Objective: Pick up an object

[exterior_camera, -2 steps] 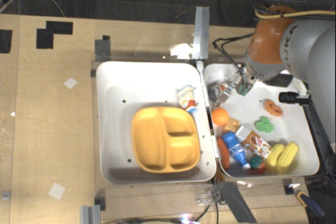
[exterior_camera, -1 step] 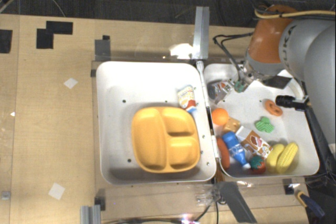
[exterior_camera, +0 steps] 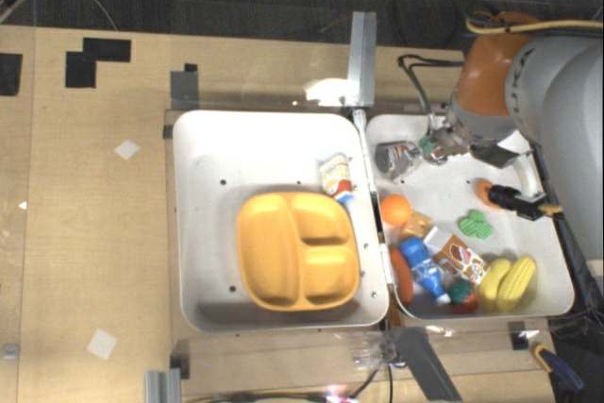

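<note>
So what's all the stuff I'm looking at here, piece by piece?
Bins: two, white; the left bin and right bin side by side on the bench.
Divided tray: one, yellow, left bin.
Small packet: one, white with red and blue, left bin, right edge.
Orange ball: one, right bin, left side.
Blue bottle: one, right bin, front.
Corn: one, yellow, right bin, front right.
Green toy: one, right bin, middle.
Arm: one, grey with orange band, over the right bin.
Hand: one, at the right bin's back left.

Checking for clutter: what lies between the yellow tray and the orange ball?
In the camera view, the two bins' adjoining walls separate the yellow tray from the orange ball; nothing else.
</note>
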`<state>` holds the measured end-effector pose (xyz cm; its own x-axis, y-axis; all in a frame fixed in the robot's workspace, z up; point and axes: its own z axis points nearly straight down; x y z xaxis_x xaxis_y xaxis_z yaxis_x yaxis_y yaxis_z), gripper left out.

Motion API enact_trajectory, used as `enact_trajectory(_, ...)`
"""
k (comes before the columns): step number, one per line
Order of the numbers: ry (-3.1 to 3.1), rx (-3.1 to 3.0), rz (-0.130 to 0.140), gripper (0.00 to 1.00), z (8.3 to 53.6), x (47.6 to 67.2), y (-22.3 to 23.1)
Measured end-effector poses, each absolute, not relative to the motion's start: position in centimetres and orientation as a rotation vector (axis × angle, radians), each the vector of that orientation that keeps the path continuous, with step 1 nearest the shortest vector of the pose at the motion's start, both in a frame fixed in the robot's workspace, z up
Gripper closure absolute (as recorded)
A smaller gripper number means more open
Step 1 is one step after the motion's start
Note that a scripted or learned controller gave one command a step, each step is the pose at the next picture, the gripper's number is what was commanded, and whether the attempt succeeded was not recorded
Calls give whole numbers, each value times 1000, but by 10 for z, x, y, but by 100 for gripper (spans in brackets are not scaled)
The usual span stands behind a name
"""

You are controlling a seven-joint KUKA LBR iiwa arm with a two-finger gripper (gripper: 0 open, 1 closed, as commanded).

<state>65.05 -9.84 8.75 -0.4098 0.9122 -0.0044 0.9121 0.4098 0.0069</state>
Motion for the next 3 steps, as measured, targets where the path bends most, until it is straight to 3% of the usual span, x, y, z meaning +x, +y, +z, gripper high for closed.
enact_trajectory(1,2200,2299,-60,0,86,658,-94)
enact_trajectory(2,2407,2074,-30,0,85,662,-108)
enact_trajectory(3,2244,2198,-10,0,87,647,-92)
